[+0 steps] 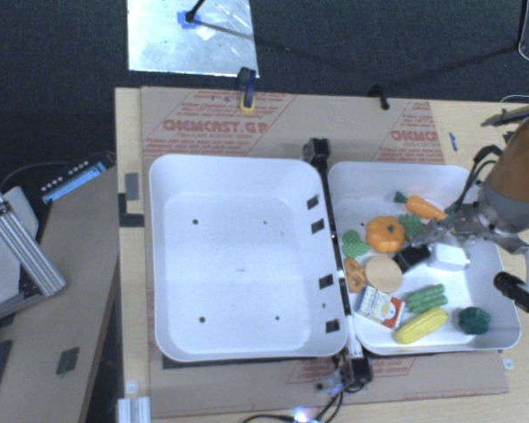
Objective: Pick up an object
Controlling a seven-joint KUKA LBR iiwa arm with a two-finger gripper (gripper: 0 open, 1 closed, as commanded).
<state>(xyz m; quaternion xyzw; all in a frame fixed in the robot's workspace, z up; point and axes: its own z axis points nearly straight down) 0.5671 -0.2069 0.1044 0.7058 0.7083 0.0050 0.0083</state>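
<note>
One hand [430, 232] hovers low over the right bin [370, 192], near the orange pumpkin [387, 233]; whether apart or together cannot be told.

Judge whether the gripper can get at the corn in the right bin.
Probably yes: the corn lies uncovered near the front wall of the bin, and the gripper is over that same bin.

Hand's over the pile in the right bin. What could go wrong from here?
1. Crowding: the hand is among the pumpkin, carrot and other close-packed toys; it may catch two, or shove them and take none.
2. The pumpkin is round and could slip out of a grasp.
3. The corn lies by the bin wall, which may block a grasp there.
</note>
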